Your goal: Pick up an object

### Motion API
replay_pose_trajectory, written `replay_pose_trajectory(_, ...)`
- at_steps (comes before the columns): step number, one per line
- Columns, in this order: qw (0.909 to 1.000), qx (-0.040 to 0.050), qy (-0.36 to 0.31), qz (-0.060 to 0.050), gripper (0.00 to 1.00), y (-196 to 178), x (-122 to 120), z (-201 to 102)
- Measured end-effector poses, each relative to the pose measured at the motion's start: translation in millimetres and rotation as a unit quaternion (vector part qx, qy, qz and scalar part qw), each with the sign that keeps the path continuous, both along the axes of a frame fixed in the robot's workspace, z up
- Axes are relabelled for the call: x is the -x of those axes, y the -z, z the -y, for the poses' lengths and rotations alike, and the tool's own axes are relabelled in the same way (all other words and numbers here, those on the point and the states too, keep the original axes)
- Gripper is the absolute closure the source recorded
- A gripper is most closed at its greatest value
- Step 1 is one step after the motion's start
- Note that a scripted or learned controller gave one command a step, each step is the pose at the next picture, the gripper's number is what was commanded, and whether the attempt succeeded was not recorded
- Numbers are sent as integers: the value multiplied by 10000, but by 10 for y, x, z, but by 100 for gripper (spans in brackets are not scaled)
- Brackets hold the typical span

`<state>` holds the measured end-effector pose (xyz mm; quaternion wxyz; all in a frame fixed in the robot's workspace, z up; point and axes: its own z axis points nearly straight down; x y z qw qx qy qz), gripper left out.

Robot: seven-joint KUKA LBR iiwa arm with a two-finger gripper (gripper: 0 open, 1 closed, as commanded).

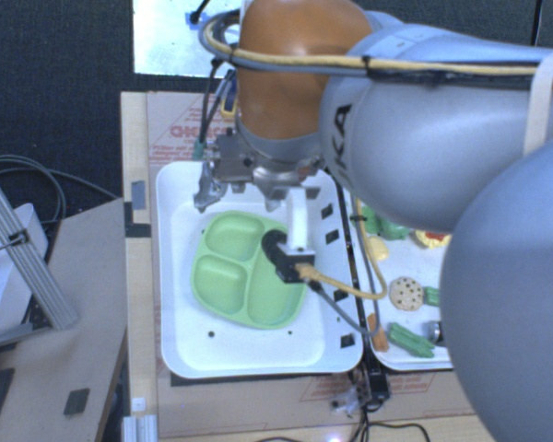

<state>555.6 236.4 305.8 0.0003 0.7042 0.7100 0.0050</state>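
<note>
A light green divided plate [244,270] lies in the left white bin [180,339]. My gripper [210,191] hangs below the orange wrist band, over the far edge of that bin and just above the plate's far left corner. I see nothing held in it. The big grey arm hides much of the right bin [415,362]. In the part that shows lie a round speckled biscuit [405,291], a green pod-shaped piece [410,339], a yellow piece [378,247] and a red and yellow piece [433,239].
The bins stand on a cardboard sheet [166,127] on the bench. A metal rail [23,256] slants across the left side. A white sheet [170,21] lies at the back. Cables run along the divide between the bins.
</note>
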Motion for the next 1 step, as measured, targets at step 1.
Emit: replay_pose_trajectory(1,9999,65,43,-133,0,1878,751,249)
